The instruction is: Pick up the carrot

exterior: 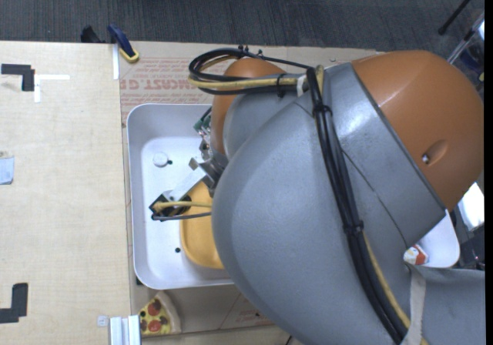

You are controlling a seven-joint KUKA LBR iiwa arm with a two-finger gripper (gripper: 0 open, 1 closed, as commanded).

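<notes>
The grey arm (308, 205) covers most of the white bin (142, 205). Its gripper (163, 207) reaches toward the bin's left wall, fingers slightly spread, pinching nothing. The carrot lies hidden. A yellow-orange object (199, 239) sits just beside the gripper.

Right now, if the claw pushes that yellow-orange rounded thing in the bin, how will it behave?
The yellow-orange thing looks smooth and domed, so the claw may slip off it. Probably rigid: likely slides on the bin floor. The arm hides much of it, so rolling is unclear.
</notes>
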